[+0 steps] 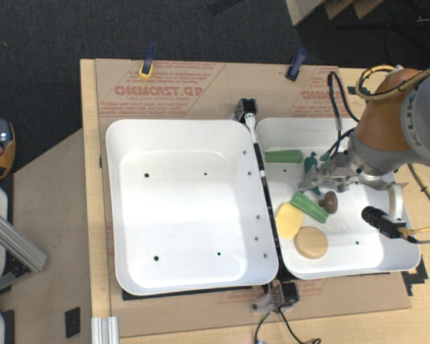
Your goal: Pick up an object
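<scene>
Finds gripper (321, 183) low over the middle of the right bin (387, 260); cannot tell whether open or closed, or gripping. Notes brown lump (330, 203) just below the gripper in the view, touching or very near; cannot tell which. Records green wedge (309, 208) just left of the lump, lying slantwise, with yellow piece (288, 221) against its lower left end. Records tan disc (312, 243) just below both, toward the bin's near wall. Notes green block (283, 156) lying flat toward the bin's far left corner, left of the gripper and apart from it. Places arm (383, 120), grey with orange band, above the bin's right side. Sees left bin (122, 192) alongside, both on cardboard sheet (193, 84).
</scene>
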You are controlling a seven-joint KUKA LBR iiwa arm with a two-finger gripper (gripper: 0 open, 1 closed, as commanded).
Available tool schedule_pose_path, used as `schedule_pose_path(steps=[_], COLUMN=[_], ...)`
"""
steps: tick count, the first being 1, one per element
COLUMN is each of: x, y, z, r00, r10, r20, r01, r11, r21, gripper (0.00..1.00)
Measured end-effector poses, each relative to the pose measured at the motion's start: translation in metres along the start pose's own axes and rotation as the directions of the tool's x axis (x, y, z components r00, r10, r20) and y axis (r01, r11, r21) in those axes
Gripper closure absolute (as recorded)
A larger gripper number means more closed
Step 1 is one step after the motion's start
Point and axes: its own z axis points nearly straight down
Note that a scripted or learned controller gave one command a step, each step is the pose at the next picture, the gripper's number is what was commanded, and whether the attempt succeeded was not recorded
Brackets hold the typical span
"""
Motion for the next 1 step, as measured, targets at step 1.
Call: schedule_pose_path(steps=[1], x=[0.0507], y=[-0.0126], z=[-0.0023], r00=[1.0], r10=[-0.002], r20=[0.0], r01=[0.002], r11=[1.0], r21=[-0.002], gripper=[0.0])
